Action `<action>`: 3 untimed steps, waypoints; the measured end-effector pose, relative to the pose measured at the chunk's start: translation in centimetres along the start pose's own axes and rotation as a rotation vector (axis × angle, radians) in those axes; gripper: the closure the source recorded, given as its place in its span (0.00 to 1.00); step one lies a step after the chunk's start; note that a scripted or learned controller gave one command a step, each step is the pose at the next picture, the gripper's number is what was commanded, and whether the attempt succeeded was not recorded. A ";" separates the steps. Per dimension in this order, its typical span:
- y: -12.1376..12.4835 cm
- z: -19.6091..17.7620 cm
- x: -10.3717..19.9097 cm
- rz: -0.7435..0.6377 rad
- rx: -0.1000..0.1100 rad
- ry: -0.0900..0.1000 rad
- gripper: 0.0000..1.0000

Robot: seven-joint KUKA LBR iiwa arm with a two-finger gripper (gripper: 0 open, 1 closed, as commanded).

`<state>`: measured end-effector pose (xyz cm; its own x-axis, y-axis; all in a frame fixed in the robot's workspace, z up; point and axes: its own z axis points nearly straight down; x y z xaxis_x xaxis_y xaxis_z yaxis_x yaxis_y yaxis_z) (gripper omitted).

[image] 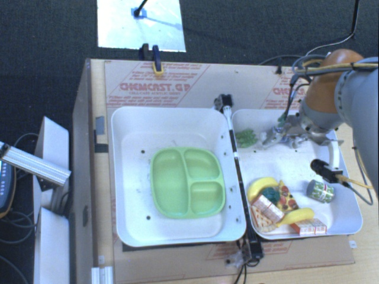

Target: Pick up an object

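Green leafy toy (246,138): likely light, soft, crushable; pinch across middle. Gripper (278,136) just beside it in right bin (355,218); finger state cannot tell.

Robotics lab: bench (177,78) topped with protective-film sheet, two white bins (127,158), loose cables, dark carpet floor (41,34).

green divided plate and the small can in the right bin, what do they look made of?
Green divided plate: likely moulded plastic, with a uniform pale green colour, rounded compartment ridges and a soft semi-gloss sheen. Small can: probably metal with a printed green-and-white label, judging by its cylinder shape and a pale end face; too small to rule out plastic.
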<state>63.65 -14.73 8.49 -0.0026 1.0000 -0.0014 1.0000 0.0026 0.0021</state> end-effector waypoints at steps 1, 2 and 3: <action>-7.0 0.0 -5.1 0.002 0.002 -0.001 0.00; -2.1 -0.5 -0.5 -0.002 -0.002 0.002 0.00; 1.5 0.5 -1.4 0.005 0.035 0.008 0.00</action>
<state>65.21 -16.14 7.97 0.0028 1.0000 0.0062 0.9994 -0.0026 -0.0331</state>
